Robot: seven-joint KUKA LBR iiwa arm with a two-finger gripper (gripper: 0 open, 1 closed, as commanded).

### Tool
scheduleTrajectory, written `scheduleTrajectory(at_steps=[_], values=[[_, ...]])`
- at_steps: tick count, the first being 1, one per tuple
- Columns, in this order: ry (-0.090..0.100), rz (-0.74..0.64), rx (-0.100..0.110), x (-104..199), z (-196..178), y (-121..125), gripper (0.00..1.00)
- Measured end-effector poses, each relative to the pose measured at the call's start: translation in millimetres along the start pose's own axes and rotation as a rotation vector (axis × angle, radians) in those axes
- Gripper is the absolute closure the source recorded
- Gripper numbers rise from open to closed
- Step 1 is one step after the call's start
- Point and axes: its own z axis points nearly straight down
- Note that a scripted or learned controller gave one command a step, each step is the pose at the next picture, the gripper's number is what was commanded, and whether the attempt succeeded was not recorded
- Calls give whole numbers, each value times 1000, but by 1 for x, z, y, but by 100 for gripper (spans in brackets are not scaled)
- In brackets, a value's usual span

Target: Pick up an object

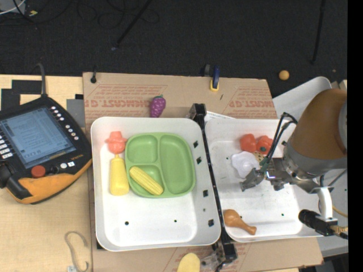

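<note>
In the camera view, the grey arm (317,135) with its orange band reaches in from the right over the right bin (283,222), and its pincer (253,178) hangs low over the middle of that bin, just beside a pale, whitish object (244,162) that lies near the bin's centre; whether the fingers are spread or pressed together cannot be told from this angle, and nothing is seen between them. Up from the pale object, near the bin's far wall, sits a red-orange toy (254,143), partly crossed by a dark cable running down to the wrist. At the near left corner of the same bin lies a brown drumstick-shaped toy (239,221), well apart from the pincer. The left bin (147,228) holds a green divided plate (160,164) with a yellow corn cob (146,180) resting in its lower compartment; a yellow bottle-shaped toy (118,175) lies just left of the plate, and a pink-orange toy (115,142) sits above it at the bin's far left corner. On the cardboard behind the left bin is a purple grape bunch (157,105). A yellow object (189,262) lies on the counter below the bins, and a teach pendant (39,146) rests on the counter at far left.
</note>
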Motion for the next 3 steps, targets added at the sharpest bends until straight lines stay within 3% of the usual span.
scheduleTrajectory(at_steps=[2,3], values=[[-1,0,-3,10,92,0,0],[0,9,-4,7,79,0,100]])
